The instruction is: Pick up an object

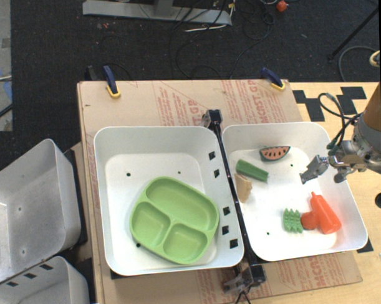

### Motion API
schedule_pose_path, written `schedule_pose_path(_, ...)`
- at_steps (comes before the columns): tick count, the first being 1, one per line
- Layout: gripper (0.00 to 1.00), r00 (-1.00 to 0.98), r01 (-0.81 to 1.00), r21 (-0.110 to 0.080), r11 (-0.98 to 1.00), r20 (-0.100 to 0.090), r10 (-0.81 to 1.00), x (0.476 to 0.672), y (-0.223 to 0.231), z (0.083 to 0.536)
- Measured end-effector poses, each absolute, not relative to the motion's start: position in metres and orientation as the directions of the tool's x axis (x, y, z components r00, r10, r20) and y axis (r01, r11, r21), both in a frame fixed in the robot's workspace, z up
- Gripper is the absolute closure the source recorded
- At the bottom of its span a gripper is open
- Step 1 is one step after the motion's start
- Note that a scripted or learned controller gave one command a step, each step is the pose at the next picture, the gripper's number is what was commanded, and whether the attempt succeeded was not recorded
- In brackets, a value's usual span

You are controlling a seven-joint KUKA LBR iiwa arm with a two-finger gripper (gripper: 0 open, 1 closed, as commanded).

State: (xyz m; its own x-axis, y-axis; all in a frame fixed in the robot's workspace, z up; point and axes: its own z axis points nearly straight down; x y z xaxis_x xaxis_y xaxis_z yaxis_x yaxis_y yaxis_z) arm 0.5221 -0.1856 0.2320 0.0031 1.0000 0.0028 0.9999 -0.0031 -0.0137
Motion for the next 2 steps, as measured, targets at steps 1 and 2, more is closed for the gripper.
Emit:
schedule_pose_path(1, 0.0, -0.001, 1.0, 0.0, 0.001, -0.001, 1.0, 0.525, -0.185, 0.239)
schedule_pose_path(2, 0.0, 0.0, 1.0, -0.003, 0.0, 0.001, 1.0, 0.527, -0.181, 0.196)
